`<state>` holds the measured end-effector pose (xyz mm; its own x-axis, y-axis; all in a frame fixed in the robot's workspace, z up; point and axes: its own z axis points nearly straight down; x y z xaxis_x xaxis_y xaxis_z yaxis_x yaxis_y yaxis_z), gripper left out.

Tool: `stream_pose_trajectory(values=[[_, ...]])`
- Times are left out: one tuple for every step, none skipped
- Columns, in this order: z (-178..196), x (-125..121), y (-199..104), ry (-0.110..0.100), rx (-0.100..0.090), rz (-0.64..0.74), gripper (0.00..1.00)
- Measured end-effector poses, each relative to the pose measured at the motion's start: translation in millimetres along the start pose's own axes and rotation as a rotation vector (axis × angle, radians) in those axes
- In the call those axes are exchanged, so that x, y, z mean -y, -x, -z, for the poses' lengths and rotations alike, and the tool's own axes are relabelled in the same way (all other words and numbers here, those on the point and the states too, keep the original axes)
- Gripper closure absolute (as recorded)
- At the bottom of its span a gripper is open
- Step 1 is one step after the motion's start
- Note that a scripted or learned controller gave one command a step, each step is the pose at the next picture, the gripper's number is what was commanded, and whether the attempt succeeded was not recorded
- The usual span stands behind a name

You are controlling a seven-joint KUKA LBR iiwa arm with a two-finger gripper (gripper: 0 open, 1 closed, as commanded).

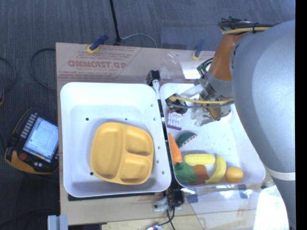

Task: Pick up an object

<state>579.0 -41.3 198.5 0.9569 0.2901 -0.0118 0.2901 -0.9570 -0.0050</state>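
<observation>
Overhead, the pincer (207, 115) hangs in the right bin (249, 147) — its spread I cannot tell.

Brown board-topped bench (96, 66) under two white bins, left (72, 128) and right (249, 147), side by side.

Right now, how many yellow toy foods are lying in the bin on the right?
3: a corn cob in the middle, a banana curving beside it, and a lemon at the near corner. The arm may hide others.
</observation>
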Motion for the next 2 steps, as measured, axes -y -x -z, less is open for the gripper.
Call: stream_pose_trajectory(values=[[4.2,-2.8,-0.4,0.001,-0.005,-0.004,0.00],[-15.4,-55.7,-47.7,0.006,-0.004,0.212,0.00]])
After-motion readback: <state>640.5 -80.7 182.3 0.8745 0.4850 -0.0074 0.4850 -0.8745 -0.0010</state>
